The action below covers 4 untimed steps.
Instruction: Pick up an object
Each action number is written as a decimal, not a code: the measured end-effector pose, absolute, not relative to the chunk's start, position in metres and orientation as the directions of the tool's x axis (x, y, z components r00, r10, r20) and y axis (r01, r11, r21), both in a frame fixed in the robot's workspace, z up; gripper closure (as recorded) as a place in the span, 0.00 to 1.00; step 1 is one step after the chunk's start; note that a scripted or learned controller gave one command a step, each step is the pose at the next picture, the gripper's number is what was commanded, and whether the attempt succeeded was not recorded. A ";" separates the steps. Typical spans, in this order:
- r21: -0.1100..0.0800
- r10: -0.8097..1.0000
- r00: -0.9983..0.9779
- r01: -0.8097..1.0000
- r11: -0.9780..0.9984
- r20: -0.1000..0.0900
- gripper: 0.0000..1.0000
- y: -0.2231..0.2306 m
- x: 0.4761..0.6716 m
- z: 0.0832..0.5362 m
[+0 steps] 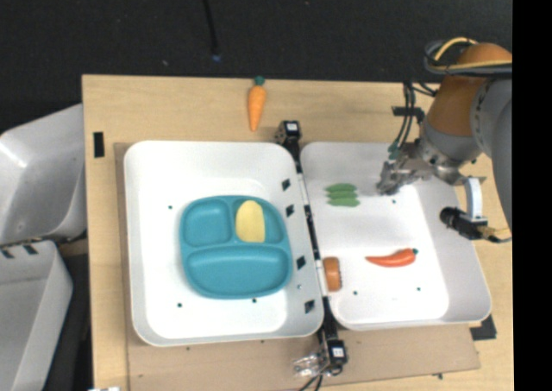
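Note:
My gripper [393, 180] hangs over the far part of the right bin [448, 294], on the grey arm with its orange band coming in from the right. A green pea pod [342, 195] lies just to its left on the bin floor, apart from it. A red chili pepper [392, 258] lies nearer the front of the same bin. A small orange-brown piece [332, 273] rests against that bin's left wall. Nothing shows in the gripper's grasp.
The left bin [147, 294] holds a blue divided plate [207, 273] with a yellow piece [250, 221] in its upper right compartment. An orange carrot [256, 104] lies on the wooden bench behind the bins. Black clips join the two bins along their shared edge.

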State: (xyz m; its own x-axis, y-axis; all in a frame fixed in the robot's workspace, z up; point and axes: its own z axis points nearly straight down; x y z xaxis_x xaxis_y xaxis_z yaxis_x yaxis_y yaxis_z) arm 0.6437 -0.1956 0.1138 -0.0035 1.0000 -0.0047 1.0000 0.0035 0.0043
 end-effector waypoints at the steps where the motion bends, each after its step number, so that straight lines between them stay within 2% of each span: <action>1: 0.006 1.000 0.000 1.000 0.000 -0.002 1.00 -0.202 0.637 0.165; 2: 0.007 1.000 -0.002 1.000 0.002 -0.003 1.00 -0.203 0.639 0.213; 3: 0.003 1.000 -0.005 1.000 0.005 -0.001 1.00 -0.158 0.650 0.212; 4: 0.001 1.000 -0.006 1.000 0.006 0.001 1.00 -0.108 0.652 0.207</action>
State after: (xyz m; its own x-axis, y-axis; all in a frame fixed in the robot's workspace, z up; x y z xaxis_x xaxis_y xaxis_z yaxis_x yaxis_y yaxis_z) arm 0.6525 -0.1083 0.2075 -0.0059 1.0000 0.0006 1.0000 0.0059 0.0007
